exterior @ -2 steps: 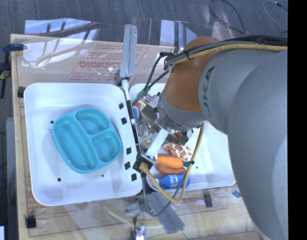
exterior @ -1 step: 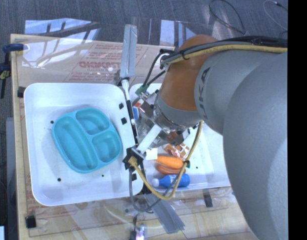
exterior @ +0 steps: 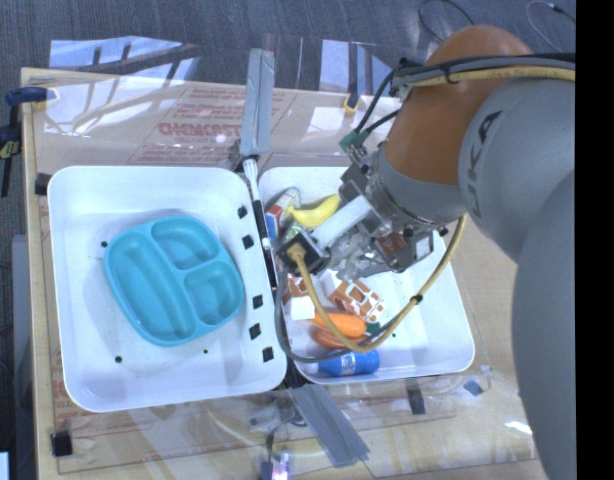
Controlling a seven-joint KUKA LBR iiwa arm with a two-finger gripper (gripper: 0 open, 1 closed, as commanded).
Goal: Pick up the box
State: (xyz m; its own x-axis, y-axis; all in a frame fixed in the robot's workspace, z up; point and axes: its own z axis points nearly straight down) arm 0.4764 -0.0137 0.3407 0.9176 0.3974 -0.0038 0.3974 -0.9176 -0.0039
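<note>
The box [exterior: 354, 296], small with an orange-and-white pattern, lies in the middle of the right bin [exterior: 442, 333] among other items. My gripper [exterior: 332, 261] reaches down into this bin just above and to the left of the box, and the wrist and cables hide its tip. The arm's bulk covers the far part of the bin.
A yellow banana [exterior: 317, 209] lies at the far side of the right bin. An orange carrot-like item [exterior: 339, 326] and a blue tube [exterior: 349, 364] lie near its front wall. The left bin [exterior: 77, 368] holds a blue divided tray [exterior: 175, 278].
</note>
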